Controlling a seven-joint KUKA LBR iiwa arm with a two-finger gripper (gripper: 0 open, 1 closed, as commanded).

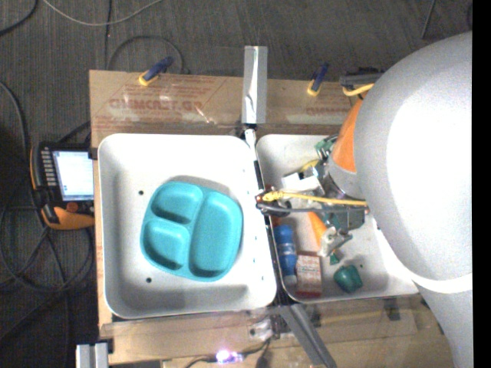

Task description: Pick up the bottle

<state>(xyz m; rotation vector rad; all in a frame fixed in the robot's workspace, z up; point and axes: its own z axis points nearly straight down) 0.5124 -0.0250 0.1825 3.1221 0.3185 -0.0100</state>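
A small blue bottle lies in the right bin, close to its left wall, with its long axis running front to back. My gripper hangs over the middle of that bin, to the right of the bottle and a short way apart from it. The grey arm with its orange band covers the right side of the bin. Nothing can be seen held in the gripper.
A red and white box lies just right of the bottle's near end. A dark green object sits at the front right, and an orange item lies beside the gripper. In the left bin sits a teal divided plate.
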